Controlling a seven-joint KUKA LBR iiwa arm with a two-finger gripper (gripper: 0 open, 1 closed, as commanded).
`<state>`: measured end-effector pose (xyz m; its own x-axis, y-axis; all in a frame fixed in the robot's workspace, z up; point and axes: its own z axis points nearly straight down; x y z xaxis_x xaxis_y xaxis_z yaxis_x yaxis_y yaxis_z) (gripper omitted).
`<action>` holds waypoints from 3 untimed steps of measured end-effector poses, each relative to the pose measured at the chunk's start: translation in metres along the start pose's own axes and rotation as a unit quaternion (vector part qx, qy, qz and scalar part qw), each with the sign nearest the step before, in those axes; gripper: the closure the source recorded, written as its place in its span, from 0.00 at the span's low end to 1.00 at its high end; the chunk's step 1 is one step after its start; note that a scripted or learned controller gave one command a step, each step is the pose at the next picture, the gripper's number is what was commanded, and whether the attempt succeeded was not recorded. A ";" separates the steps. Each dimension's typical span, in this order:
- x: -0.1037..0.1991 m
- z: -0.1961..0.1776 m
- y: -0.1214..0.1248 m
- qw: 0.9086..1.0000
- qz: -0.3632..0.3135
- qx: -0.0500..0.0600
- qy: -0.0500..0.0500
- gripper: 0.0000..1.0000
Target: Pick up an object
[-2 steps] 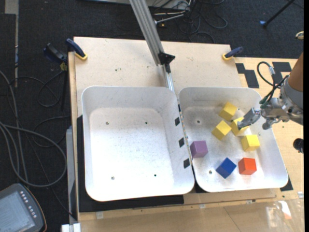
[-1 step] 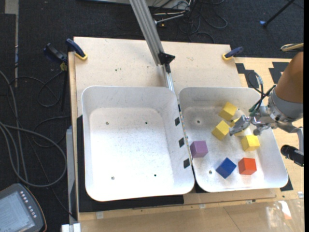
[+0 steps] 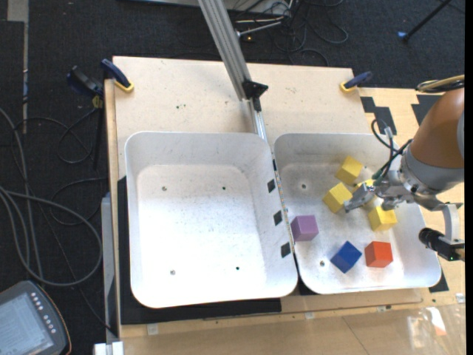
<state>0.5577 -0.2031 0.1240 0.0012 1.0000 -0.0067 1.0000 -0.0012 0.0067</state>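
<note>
Gripper (image 3: 362, 196) position: inside the right bin (image 3: 310, 154), low over its floor, with my arm (image 3: 440, 143) entering from the right edge of the camera view. My orange band sits above the grey wrist, just over the bin's right rim. Grip state: I cannot tell whether I am released or clenched, because the tip is small and blurred against the blocks around it, and nothing can be confirmed as grasped. Candidate objects: six blocks lie in the right bin. One yellow block (image 3: 351, 171) rests just above my tip; a second yellow block (image 3: 337, 197) lies immediately to its left, touching or nearly touching it; a third yellow block (image 3: 383, 217) sits just below my wrist. A purple block (image 3: 304, 227) lies near the divider between the bins. A blue block (image 3: 346, 257) and a red block (image 3: 378, 254) sit side by side near the front wall, apart from my tip. The left bin (image 3: 148, 198) adjoins the right bin on the bench (image 3: 192, 95).
</note>
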 end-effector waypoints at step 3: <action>-0.010 -0.082 0.002 1.000 -0.001 0.001 0.002 1.00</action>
<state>0.5591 -0.2122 0.2060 -0.0017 1.0000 -0.0019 1.0000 0.0017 0.0040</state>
